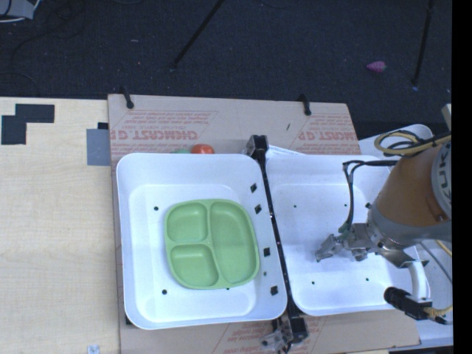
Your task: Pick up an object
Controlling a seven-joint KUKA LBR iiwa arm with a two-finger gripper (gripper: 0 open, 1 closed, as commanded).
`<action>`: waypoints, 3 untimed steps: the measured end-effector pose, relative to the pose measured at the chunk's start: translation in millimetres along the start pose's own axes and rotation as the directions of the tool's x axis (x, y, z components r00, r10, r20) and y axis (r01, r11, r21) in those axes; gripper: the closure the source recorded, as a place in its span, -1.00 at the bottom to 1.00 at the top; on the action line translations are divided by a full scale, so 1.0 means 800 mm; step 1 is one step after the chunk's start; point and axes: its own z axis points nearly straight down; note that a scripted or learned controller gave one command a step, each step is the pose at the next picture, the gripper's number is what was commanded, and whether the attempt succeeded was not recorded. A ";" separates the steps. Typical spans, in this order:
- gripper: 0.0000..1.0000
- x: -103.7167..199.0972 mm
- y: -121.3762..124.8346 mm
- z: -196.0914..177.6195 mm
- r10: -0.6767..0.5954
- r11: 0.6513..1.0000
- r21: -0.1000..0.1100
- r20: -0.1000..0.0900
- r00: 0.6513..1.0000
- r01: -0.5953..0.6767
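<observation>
A grey robot arm with an orange band reaches in from the right, and its gripper point(328, 249) hangs low over the floor of the right bin point(310, 301), pointing toward the divider between the two bins. The gripper is small and dark from this angle, and I cannot tell how it is set; nothing is visibly held in it.

The one clear candidate to pick up is a light green divided plate point(212, 243), with three compartments. It lies flat in the left bin point(140, 198), well apart from the gripper, off to the gripper's far side across the black divider point(269, 227). Beyond the left bin's back rim, further away still and up from the gripper, sits a small red and orange object point(202, 150) on the cardboard, with something greenish beside it, too small to identify.

No object can be made out on the patch of bin floor right beneath the gripper, so closing there would likely grab nothing. To do this step well, the arm probably needs to lift clear of the divider, travel across to the plate, and come down over one of its raised rims or inner ridges, since a flat plate offers little else to pinch. A shallow approach risks sliding the plate against the bin wall.
</observation>
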 end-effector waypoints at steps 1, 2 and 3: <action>1.00 -0.002 -0.001 -0.015 0.006 1.000 0.000 0.000 1.000 -0.006; 1.00 -0.005 -0.005 -0.092 -0.001 1.000 -0.006 0.002 1.000 0.001; 1.00 0.000 -0.001 -0.146 -0.002 1.000 -0.007 0.002 1.000 0.002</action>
